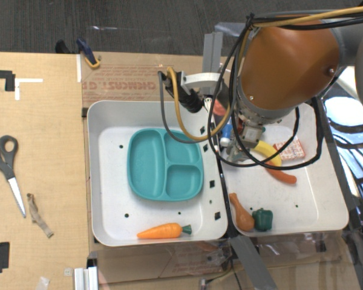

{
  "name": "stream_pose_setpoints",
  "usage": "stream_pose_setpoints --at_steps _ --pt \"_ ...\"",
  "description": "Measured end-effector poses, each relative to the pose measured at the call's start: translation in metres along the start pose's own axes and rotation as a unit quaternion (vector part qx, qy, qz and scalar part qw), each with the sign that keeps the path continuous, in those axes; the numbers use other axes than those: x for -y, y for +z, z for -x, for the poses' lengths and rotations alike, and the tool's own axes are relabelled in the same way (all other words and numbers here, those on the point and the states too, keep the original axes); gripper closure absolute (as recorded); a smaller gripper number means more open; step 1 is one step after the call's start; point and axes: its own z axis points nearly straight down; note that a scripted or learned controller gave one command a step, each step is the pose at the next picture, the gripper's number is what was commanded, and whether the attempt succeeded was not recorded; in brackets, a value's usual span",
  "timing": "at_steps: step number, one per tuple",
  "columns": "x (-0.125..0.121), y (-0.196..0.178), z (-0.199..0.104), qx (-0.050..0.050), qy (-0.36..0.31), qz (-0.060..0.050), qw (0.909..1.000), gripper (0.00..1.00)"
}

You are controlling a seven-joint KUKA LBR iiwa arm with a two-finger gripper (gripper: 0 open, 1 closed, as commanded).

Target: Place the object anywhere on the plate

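A teal plate (166, 165) with three compartments lies in the left bin (109, 180). An orange toy carrot (161, 231) rests on the bin floor just in front of the plate. The arm's orange band (287, 62) hangs over the right bin (314, 204), and the gripper (233, 148) reaches down at that bin's left wall, close to the divider. A yellow toy (267, 153) and a thin orange-red piece (282, 176) lie right beside it. The wrist and cables hide the gripper's tip.
A brown drumstick toy (241, 213) and a dark green pepper (263, 220) sit at the right bin's front left. A red-and-white packet (290, 150) lies behind the yellow toy. Scissors (9, 171) lie on the bench at far left. Black and yellow cables (181, 110) loop over the plate's far edge.
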Motion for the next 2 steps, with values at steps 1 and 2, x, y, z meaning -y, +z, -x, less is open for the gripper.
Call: stream_pose_setpoints --at_steps 1,2 --pt "0.0 0.0 0.0 0.0 0.0 0.0 1.0 0.0" --pt "-0.011 -0.183 0.005 0.0 -0.021 -0.001 0.9998 0.0"
